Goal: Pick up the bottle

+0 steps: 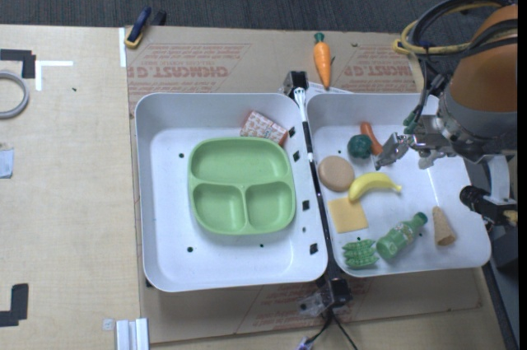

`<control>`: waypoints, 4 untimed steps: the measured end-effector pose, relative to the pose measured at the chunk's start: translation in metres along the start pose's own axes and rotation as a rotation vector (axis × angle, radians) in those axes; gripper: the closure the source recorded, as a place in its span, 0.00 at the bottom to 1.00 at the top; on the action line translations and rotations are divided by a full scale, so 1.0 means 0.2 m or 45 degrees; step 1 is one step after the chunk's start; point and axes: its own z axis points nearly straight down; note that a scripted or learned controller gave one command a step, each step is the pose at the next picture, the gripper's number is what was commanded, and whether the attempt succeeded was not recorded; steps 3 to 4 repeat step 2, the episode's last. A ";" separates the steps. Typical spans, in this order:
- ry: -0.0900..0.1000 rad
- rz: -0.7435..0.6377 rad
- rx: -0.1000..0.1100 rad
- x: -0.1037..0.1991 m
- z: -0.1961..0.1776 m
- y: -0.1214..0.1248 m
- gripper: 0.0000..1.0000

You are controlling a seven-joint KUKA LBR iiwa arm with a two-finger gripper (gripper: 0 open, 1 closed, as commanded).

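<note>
Green bottle (pixel 401 237) lies tilted on its side in right bin (pixel 465 254).

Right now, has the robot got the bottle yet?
Not yet. Nothing looks done: the bottle lies on its side near the front of the right bin, beside the ice cream cone. The gripper hangs farther back, above the banana, holding nothing. Left to do: move over the bottle, grab it and lift.

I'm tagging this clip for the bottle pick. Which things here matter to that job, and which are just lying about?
For the job:
green bottle, lying in the right bin
tool, above that bin

Just lying about:
banana
cheese slice
bread roll
ice cream cone
carrot, outside the bins
green plate in the left bin
</note>
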 end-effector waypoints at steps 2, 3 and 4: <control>0.000 -0.075 0.001 0.28 -0.09 -0.24 1.00; 0.000 -0.075 0.001 0.28 -0.09 -0.24 1.00; 0.000 -0.075 0.001 0.28 -0.09 -0.24 1.00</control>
